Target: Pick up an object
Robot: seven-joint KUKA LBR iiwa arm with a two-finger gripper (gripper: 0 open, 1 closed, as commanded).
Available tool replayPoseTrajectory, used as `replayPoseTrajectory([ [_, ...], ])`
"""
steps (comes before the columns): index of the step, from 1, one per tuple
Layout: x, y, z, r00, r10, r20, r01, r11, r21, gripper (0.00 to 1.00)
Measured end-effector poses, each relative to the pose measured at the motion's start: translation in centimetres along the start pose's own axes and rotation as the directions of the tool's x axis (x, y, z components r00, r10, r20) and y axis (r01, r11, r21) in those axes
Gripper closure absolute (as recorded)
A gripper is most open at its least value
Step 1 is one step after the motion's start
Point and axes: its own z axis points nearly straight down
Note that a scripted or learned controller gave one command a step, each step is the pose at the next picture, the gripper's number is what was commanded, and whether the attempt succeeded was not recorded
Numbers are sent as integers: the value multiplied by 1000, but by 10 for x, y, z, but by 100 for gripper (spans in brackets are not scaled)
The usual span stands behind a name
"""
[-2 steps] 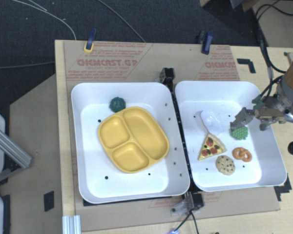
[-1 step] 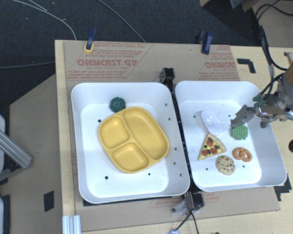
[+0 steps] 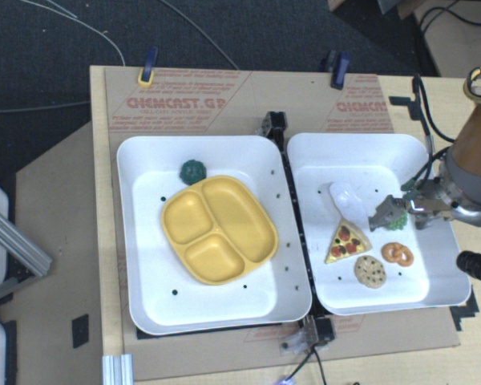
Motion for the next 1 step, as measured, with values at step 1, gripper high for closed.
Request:
replayPoseTrajectory([
  [1, 2, -5, 63, 1000, 0, -2, 0, 1000, 2, 0],
])
